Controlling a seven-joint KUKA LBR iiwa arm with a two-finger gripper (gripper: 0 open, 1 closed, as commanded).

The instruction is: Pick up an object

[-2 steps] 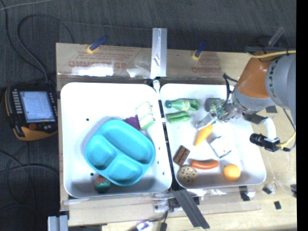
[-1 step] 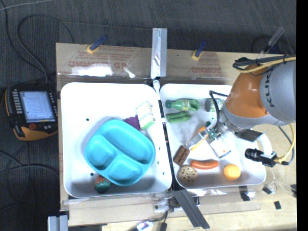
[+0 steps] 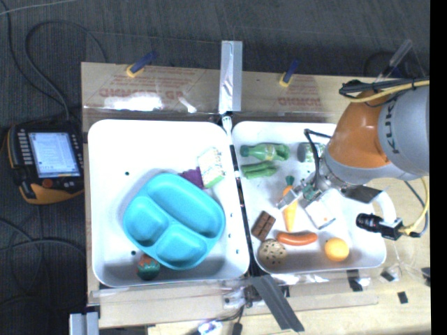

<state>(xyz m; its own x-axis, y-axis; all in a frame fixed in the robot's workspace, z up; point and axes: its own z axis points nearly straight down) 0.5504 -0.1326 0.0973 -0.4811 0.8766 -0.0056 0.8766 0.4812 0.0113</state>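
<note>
Right now I am down inside the right bin (image 3: 377,257), my gripper (image 3: 302,192) low among the toy food, just above the orange wedge (image 3: 290,217) and beside a white card (image 3: 321,213). Whether I am spread or closed I cannot tell; nothing visibly sits in my grip. I judge this the reaching step, no pick made yet. Nearest candidates are the wedge, the sausage (image 3: 297,239) below it and the brown block (image 3: 263,224). Next calls for settling squarely over one piece, clear of its neighbours, before closing and lifting.

teach pendant (image 3: 46,160), yellow clips (image 3: 140,64), floor cables (image 3: 42,40)
</note>
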